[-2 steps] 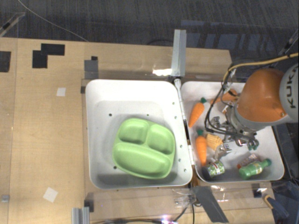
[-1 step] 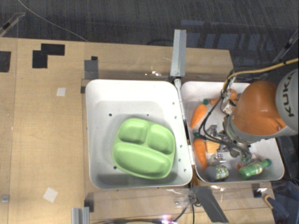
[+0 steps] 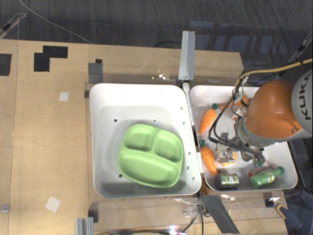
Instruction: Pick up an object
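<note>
Candidate objects lay in the right bin (image 3: 292,179): one orange carrot (image 3: 207,121) near the bin's left wall toward the far end, a second carrot (image 3: 209,161) lower against the same wall, a small dark can (image 3: 228,181) lying at the near edge, and a green bottle (image 3: 265,177) on its side just right of the can. A small orange-and-white item (image 3: 228,156) sat under the wrist area, too blurred to name. The gripper (image 3: 234,148) hung low over the middle of this bin, between the second carrot and the bottle, with cables looping around it; the arm's orange band (image 3: 270,112) covered much of the bin's right half. State of the jaws could not be told from this angle, and nothing was visibly held between them. Judgement: the step in hand was settling on one target and descending. To do it well, the arm would want to centre over a single item with clear space on both sides; the lower carrot lay tight to the wall and the can near the rim, so either could block one side of the grasp. The bottle or the small item beneath looked freer. Closing across the narrow width of a long object seemed safest. The left bin (image 3: 105,97) held a green divided tray (image 3: 150,154), well apart from the gripper. Both bins sat on the wooden worktop (image 3: 44,146).
</note>
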Motion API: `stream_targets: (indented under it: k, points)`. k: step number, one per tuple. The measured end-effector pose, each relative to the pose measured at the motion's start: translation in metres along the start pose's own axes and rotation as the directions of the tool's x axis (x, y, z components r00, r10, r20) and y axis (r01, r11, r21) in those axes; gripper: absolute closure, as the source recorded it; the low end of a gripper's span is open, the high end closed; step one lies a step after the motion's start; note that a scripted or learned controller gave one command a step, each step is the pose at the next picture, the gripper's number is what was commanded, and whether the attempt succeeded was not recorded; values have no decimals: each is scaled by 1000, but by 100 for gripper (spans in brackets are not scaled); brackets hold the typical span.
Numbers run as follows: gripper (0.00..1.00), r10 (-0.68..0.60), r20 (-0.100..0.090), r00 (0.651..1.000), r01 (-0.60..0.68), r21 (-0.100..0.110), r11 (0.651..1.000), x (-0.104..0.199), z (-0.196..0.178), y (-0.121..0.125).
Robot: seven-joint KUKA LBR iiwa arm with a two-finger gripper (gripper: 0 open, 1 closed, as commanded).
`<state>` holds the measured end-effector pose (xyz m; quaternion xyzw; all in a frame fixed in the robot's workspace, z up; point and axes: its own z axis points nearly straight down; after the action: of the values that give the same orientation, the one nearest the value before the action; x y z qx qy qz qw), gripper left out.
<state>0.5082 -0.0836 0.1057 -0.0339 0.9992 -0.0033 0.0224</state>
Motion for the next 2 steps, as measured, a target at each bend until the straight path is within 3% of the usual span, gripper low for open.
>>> stream_targets:
  k: [1, 2]
  points:
    - [100, -452, -23, 892, 452, -18, 892, -26, -138, -10]
    - [100, -723, -16, 691, 722, -31, 691, -134, -140, -24]
